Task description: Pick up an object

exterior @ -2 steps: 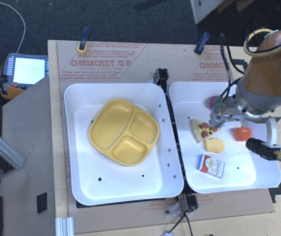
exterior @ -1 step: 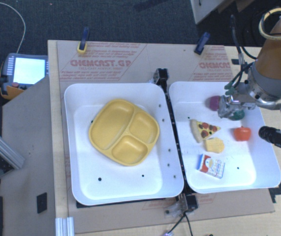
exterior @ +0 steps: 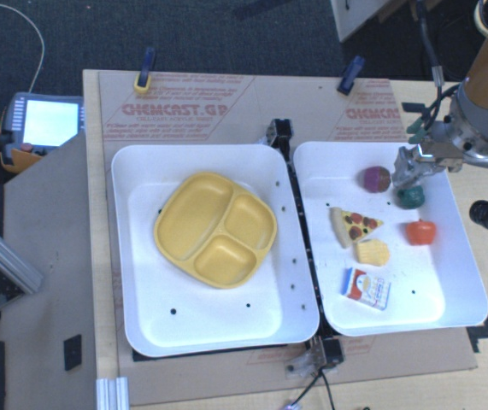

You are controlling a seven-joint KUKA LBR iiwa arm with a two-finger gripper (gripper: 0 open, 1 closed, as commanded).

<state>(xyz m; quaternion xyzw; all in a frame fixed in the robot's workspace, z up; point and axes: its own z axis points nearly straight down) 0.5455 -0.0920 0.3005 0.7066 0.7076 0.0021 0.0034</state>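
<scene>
Near bin edge: a small carton (exterior: 367, 288) with red, white and blue print lies flat in the right bin (exterior: 457, 301), closest to the camera of that bin's contents.
Above the carton: a pale yellow block (exterior: 373, 252) lies just beyond it, near but apart from it.
Pizza slice: a toy wedge (exterior: 353, 224) with red spots lies just beyond the yellow block, its point toward the right.
Red piece: a small orange-red object (exterior: 420, 232) sits to the right of the pizza slice, apart from it.
Left bin: the left bin (exterior: 141, 306) holds a yellow divided plate (exterior: 215, 228) with three compartments, set near the middle.
Green object: a dark green rounded object (exterior: 411, 197) sits toward the far side of the right bin, just under the claw.
Purple object: a dark purple ball (exterior: 375, 178) rests just left of the green one.
Claw: the gripper (exterior: 411, 171) hangs over the far part of the right bin, directly above the green object; whether it is spread or closed cannot be told from here.
Arm: the grey arm with its orange band (exterior: 487, 79) comes in from the right.
</scene>
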